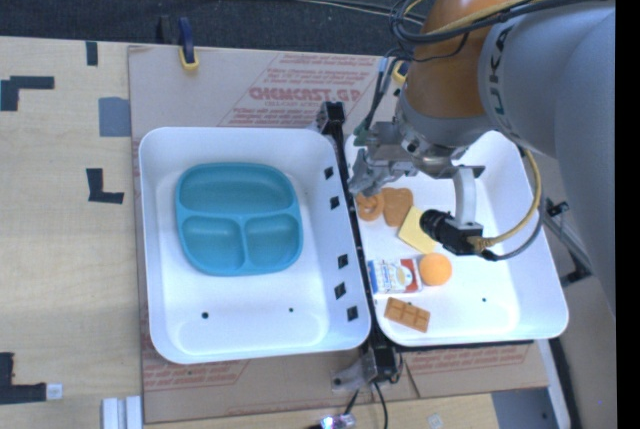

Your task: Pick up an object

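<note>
the hand (372, 169) is lowered into the right bin (520, 312) just above the orange pastry (397, 205); its grip cannot be told. a blue tray (240, 217) is seen in the left bin (250, 327).

The grey arm (560, 77) comes in from the right and bends steeply down, its orange band (455, 42) sitting right above the wrist. Below that the gripper (372, 179) hangs low, pointing downward and a little to the left. Black cables loop over the top of the band, and a yellow hose curls out behind the wrist, on the side away from the jaws.
</note>
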`<state>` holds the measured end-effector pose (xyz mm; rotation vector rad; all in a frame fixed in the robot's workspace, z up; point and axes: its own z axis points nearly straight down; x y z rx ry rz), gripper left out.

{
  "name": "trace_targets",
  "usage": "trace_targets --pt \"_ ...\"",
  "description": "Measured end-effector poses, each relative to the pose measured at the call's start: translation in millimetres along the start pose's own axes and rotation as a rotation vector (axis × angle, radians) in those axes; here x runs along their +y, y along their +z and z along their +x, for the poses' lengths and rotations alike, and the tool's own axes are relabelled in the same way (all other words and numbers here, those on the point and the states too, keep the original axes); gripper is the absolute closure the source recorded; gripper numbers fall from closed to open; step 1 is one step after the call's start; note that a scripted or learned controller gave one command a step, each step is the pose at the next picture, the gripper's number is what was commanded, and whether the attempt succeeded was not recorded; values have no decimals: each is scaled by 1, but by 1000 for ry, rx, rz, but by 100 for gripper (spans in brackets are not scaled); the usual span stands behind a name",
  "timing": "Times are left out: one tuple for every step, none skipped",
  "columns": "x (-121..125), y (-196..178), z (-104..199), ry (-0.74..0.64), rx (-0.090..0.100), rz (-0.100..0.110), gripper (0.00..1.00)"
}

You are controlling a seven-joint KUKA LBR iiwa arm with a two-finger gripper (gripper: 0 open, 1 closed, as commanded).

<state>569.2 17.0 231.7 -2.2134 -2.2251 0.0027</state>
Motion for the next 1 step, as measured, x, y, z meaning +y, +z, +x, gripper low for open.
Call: trace_targets --pt "-10 1 46 -1 0 0 100"
